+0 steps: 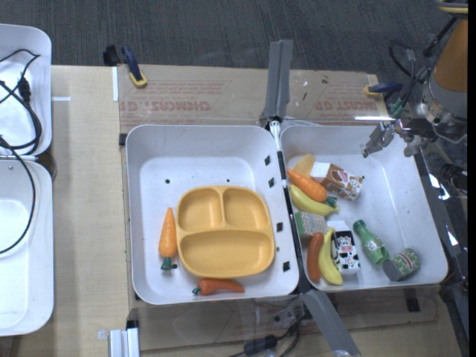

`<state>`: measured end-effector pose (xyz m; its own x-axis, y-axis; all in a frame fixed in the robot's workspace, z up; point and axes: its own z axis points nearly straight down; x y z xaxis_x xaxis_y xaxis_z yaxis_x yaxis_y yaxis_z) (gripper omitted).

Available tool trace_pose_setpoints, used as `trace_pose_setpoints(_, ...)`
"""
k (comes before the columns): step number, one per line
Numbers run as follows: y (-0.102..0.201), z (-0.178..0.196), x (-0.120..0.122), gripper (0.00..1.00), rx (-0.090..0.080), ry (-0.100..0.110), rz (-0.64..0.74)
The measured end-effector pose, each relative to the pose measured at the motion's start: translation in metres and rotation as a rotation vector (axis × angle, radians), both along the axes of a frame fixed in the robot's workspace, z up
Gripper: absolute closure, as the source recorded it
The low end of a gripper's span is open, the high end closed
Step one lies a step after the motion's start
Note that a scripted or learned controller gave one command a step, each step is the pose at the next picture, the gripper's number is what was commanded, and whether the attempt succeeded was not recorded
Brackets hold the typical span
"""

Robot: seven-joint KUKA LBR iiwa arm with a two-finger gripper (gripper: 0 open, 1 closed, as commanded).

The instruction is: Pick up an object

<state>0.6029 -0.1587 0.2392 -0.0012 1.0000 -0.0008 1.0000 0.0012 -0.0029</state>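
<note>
**Gripper hanging above right bin's far corner; objects crowded along divider**

The gripper [393, 138] is hovering over the far right corner of the right bin [416, 199], close to its back rim. Its two fingers are standing apart with nothing between them.

The objects are lying mostly against the right bin's left wall: a carrot [307, 185] is resting across a banana [311, 201], with a small printed carton [342, 181] just beside them. Nearer the front edge, a second banana [329, 257], a red piece [316, 256] and a cow-print carton [345, 252] are sitting packed together. A green bottle [370, 242] and a can [402, 263] are lying toward the front right corner.

The bin floor under the gripper is lying bare (the widest open stretch in this bin).

In the left bin [145, 199], a yellow divided plate [224, 230] is occupying the centre, with one carrot [168, 234] beside its left edge and another [218, 286] along the front rim.
</note>
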Motion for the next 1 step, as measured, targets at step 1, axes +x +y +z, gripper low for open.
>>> trace_pose_setpoints(1, 0.0315, -0.1407, -0.0077, 0.00, -0.001, -0.003, 0.017)
